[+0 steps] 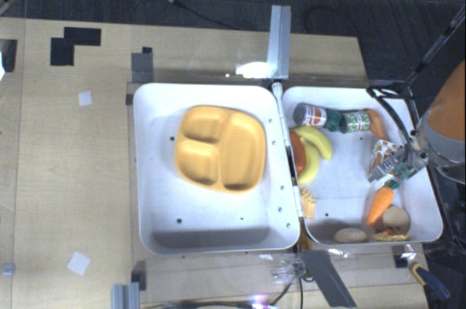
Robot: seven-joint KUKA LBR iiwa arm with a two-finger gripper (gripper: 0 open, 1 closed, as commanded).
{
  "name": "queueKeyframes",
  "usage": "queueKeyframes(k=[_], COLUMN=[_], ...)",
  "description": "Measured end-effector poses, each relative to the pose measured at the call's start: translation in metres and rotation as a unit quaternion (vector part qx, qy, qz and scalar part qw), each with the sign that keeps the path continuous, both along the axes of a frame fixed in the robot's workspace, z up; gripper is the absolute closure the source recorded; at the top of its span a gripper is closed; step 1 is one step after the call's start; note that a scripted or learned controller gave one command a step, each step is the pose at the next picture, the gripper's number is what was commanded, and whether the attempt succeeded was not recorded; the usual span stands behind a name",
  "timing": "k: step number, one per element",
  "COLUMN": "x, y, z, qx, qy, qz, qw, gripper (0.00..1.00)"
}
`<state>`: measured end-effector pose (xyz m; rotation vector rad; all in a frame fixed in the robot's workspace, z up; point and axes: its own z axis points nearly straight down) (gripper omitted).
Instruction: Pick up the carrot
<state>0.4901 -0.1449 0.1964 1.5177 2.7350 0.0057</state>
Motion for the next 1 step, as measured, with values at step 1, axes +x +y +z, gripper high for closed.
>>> queueKeyframes(k=[1], x=[-0.0011], y=[0.0005], z=[-0.0028], qx=[0.0007], qy=[0.003], qz=[0.000], qw=[1.0000], gripper=[0.00])
